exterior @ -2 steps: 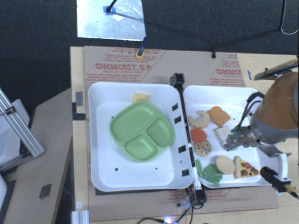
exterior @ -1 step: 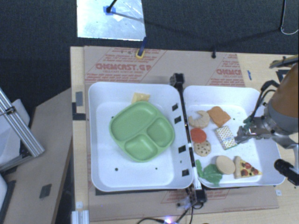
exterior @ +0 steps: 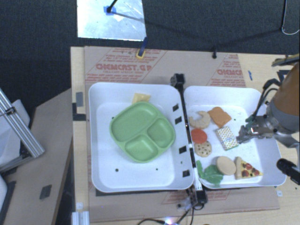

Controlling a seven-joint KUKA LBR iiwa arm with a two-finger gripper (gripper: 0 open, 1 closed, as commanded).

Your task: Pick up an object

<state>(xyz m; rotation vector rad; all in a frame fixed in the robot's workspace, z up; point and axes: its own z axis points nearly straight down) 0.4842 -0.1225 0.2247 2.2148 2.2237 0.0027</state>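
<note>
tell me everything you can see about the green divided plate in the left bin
The green plate is pale green, looks like matte plastic, and has a rounded outline with three hollows: one large toward the back-left and two smaller ones along the front and right. It lies flat, right side up and turned at a slant, on the floor of the left bin, roughly mid-bin. Nothing lies in its hollows. A small yellow piece sits just behind its rim; whether they touch is unclear.

Arm (exterior: pixel 287 97): one unit, grey with an orange band above the wrist, entering from the 3 o'clock edge and reaching toward 9 o'clock. Wrist: angled downward, cabling looped at its 12 o'clock side. Gripper (exterior: pixel 244 134): at the arm's 9 o'clock end, held low; finger detail too small to make out.
</note>
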